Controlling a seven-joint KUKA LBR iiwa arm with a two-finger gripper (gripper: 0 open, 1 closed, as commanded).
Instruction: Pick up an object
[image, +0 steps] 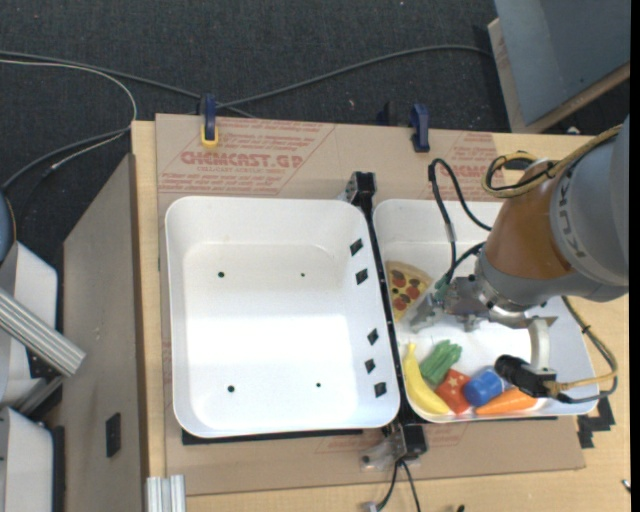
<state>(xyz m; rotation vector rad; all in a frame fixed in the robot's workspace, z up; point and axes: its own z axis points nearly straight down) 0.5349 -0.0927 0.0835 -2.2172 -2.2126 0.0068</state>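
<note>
Beside the fingers (425, 312), flat pizza slice (404, 285).

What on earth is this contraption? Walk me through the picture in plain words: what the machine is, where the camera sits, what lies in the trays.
The grey machine with the orange band is a robot arm, reaching in from the right. At its tip sits a pincer for picking things up; whether it is open or shut cannot be told here. One camera looks down at a slant from above the bench.

Two shallow white trays sit side by side on a board. The right bin holds toy food: a pizza slice beside the pincer, then lower down a banana, a green vegetable, a red piece, a blue piece and an orange carrot. The left bin shows small dark dots.
</note>
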